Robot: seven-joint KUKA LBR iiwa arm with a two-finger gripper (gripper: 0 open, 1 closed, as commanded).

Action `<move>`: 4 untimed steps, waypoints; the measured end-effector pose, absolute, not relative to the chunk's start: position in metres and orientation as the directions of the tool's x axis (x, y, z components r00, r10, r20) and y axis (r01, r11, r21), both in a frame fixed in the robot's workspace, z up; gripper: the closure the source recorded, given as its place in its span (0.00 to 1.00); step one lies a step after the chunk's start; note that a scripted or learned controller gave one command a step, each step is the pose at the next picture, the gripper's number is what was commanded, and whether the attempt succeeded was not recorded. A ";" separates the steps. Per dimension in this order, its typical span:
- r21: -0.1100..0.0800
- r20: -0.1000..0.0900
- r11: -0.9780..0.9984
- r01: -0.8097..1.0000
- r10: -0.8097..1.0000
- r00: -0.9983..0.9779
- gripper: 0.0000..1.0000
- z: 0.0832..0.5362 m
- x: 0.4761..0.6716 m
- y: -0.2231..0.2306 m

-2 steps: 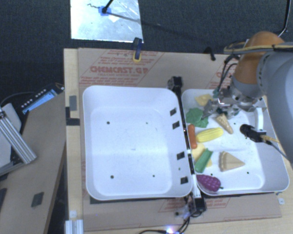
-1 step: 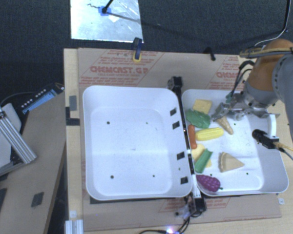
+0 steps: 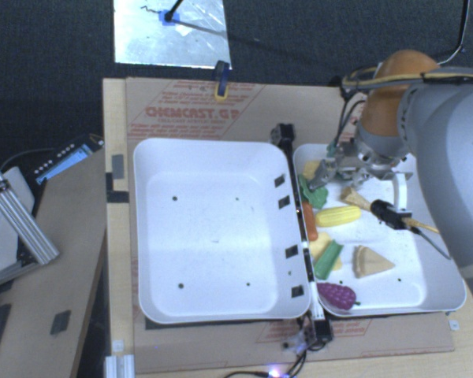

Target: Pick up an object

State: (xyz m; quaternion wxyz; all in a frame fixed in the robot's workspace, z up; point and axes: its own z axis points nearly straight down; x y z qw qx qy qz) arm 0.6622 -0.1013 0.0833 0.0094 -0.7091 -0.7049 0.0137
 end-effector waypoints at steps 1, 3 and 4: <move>0.003 0.000 0.007 1.000 1.000 -0.007 0.00 0.187 0.669 -0.027; 0.006 -0.001 0.009 1.000 1.000 -0.009 1.00 0.262 0.670 0.037; 0.013 0.000 0.005 1.000 1.000 -0.005 1.00 0.376 0.670 0.031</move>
